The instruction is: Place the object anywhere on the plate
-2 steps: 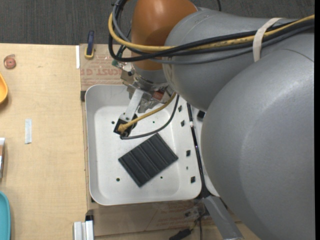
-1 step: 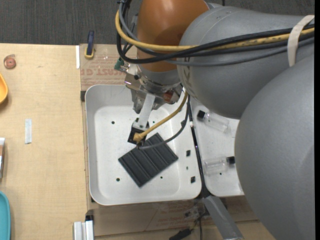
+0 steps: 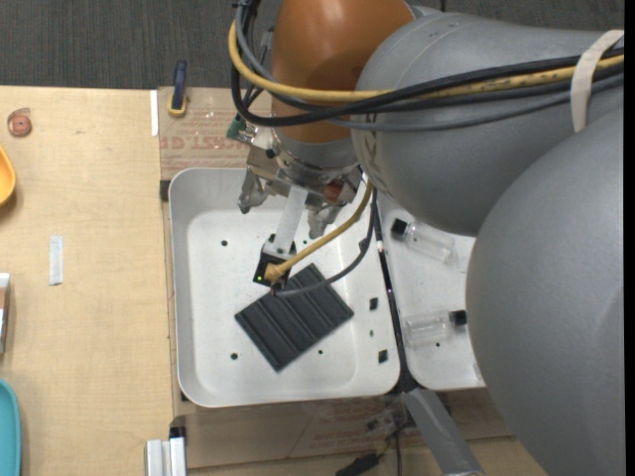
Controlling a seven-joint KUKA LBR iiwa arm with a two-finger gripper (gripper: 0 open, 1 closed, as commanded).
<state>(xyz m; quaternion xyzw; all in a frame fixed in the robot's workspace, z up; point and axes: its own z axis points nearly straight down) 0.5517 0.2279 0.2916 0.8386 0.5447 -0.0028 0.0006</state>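
- Hovering over the back half of the left bin point(image 3: 198, 296), the gripper point(image 3: 285, 206) has its fingers point(image 3: 248, 194) spread, with nothing seen between them.
- The dark ribbed plate point(image 3: 295, 317) lies flat and skewed near the middle of that bin, just in front of the gripper.
- Two small clear pieces point(image 3: 434, 322) with black ends lie in the right bin point(image 3: 437, 370), well apart from the plate. Judged the likely objects; which one is meant cannot be told.
- Risk: a small, clear piece may slip from the pinch or be missed, the fingers closing on air.
- Risk: the ribs and skew of the plate may let a released piece roll off onto the bin floor.
- Risk: too low a descent over the plate could knock it aside.
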